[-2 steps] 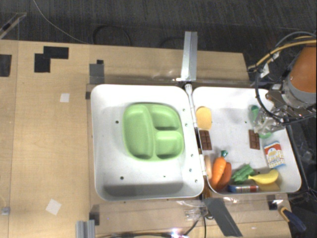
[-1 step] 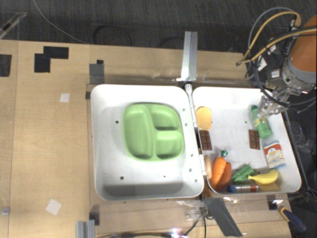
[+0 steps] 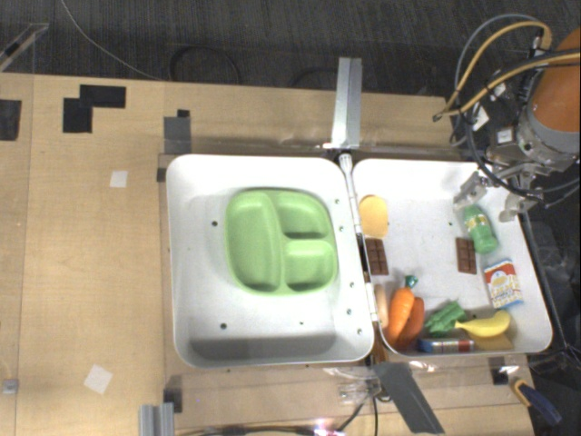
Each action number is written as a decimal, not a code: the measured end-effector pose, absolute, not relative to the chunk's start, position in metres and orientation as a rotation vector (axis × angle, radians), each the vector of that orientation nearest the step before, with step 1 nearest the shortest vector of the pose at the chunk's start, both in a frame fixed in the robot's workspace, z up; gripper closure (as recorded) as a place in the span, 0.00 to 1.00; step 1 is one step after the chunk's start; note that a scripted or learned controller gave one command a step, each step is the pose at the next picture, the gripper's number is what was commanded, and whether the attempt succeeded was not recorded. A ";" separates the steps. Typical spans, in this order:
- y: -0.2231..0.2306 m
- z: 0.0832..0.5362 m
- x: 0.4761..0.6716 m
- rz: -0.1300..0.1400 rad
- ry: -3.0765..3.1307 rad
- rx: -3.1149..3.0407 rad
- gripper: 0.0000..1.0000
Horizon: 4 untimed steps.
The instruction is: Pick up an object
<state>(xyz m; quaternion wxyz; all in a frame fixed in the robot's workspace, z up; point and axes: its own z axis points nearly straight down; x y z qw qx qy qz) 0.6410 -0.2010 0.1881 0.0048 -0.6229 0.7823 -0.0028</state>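
Observation:
My gripper (image 3: 490,200) hangs over the far right corner of the right bin (image 3: 427,189). Its two grey fingers stand apart, so it is open, with nothing held between them. Just below the fingertips a small green bottle (image 3: 480,231) lies on the bin floor, its top end near the gap. Other items in this bin are a yellow round fruit (image 3: 373,214), two brown chocolate bars (image 3: 377,257) (image 3: 466,255), a white and red carton (image 3: 502,284), a carrot (image 3: 400,305), a green leafy piece (image 3: 445,316), a banana (image 3: 486,325) and a marker (image 3: 449,344).
The left bin (image 3: 195,243) holds a green divided plate (image 3: 280,241). A metal divider (image 3: 356,243) separates the bins. Cables (image 3: 490,53) loop above the arm's orange band (image 3: 556,94) at the right. Wooden bench surface (image 3: 82,271) lies to the left.

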 end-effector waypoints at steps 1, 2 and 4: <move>-0.203 0.116 0.627 -0.041 2.277 -2.133 0.00; -0.202 0.110 0.604 -0.069 2.340 -2.039 0.00; -0.198 0.092 0.534 -0.022 2.221 -2.194 0.00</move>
